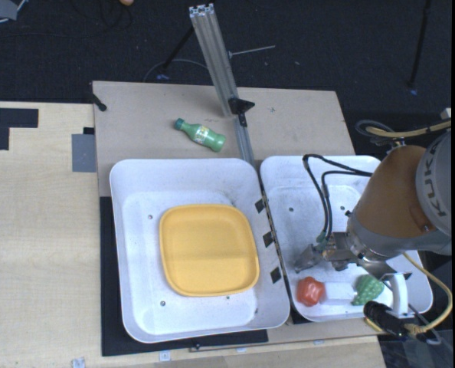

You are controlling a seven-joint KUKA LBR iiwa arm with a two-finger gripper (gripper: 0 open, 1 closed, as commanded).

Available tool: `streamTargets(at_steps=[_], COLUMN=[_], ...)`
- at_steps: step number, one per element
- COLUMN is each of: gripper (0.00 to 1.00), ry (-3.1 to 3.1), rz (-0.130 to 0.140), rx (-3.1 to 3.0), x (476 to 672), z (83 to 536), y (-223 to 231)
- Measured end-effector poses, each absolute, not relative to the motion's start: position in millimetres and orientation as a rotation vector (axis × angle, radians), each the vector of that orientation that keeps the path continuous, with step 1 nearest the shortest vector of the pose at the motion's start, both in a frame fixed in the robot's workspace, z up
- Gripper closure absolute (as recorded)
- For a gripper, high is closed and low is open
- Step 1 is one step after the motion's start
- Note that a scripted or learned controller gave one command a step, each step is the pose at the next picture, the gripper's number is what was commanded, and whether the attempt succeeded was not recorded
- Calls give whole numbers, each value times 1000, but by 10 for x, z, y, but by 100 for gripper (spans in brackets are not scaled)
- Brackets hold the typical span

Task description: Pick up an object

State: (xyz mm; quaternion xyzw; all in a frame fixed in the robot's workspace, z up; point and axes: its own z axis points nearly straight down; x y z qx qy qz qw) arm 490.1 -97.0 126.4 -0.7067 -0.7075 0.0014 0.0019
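Observation:
A red tomato-like object [310,290] lies near the front edge of the right bin [289,198]. A green leafy object [368,288] rests to its right in the same bin. In the left bin [128,205] lies a yellow square plate [209,248]. My gripper [310,258] hangs low over the right bin, just above and behind the red object, apart from it. The grey and orange wrist [392,202] hides much of the right bin's right half.
A small green bottle [200,134] lies on the bench behind the left bin. A slanted aluminium post [218,48] rises behind the bins. Black cables [319,182] loop over the right bin's back. Black clips [267,238] sit along the divide between bins.

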Motion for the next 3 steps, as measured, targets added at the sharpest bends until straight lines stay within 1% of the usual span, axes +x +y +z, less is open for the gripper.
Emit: streamTargets(at_steps=[1,2,3], gripper=[100,100,100], ry=[-2217,-2223,-2223], rz=[2,-3,-4], rx=[-2224,-2224,-2224], x=[4906,4944,4953], z=[1382,1807,2326], y=[-989,-1029,-1033])
